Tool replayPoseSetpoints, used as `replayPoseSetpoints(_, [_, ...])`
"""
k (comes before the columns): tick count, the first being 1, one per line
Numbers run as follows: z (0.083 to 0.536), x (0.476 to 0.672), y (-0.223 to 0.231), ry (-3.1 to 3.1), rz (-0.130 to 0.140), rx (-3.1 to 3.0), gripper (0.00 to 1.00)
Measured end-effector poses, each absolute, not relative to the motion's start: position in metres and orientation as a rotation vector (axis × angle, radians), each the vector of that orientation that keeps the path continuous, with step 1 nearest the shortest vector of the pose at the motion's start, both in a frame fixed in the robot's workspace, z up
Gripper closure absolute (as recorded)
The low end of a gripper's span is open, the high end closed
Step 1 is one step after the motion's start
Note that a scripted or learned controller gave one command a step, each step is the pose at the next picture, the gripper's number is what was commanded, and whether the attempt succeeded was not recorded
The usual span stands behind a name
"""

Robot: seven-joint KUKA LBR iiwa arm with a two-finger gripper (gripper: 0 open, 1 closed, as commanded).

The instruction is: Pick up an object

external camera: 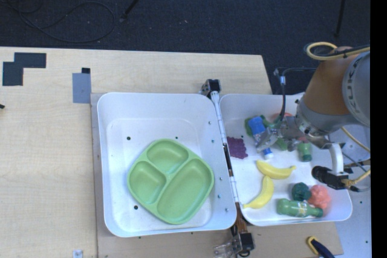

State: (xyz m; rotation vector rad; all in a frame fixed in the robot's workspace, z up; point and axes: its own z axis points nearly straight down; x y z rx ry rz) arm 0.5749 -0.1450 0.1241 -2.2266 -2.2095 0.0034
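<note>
Small plastic toys (pixel 275 171) fill the right white bin (pixel 242 107), the end effector (pixel 275 139) low among them, its grip state unclear.

— Quick count pls, what've I got on the bench?

— I see 2 white bins: left bin (pixel 115 130) & right bin (pixel 242 115). Left one has 1 green divided plate (pixel 171 180) w/ 3 compartments.

— And the right?

— I count 2 yellow bananas: upper banana (pixel 275 170), lower banana (pixel 262 193). 1 purple grape bunch (pixel 236 147). 1 green bottle (pixel 297 208). 1 dark green lump (pixel 300 191), 1 pink-orange lump (pixel 320 197). 1 blue piece (pixel 257 125) on something green. Approx 1-2 more small green bits by the wrist; can't separate them, too cluttered.

— Arms?

— 1 arm (pixel 329 90), 1 orange band.
</note>
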Motion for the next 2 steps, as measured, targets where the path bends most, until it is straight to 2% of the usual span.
replayPoseSetpoints(1, [0.089, 0.549, -0.12, -2.217, 0.0, -2.225, 0.0])
replayPoseSetpoints(2, [0.1, 0.55, -0.12, -2.209, -0.006, -2.231, 1.0])
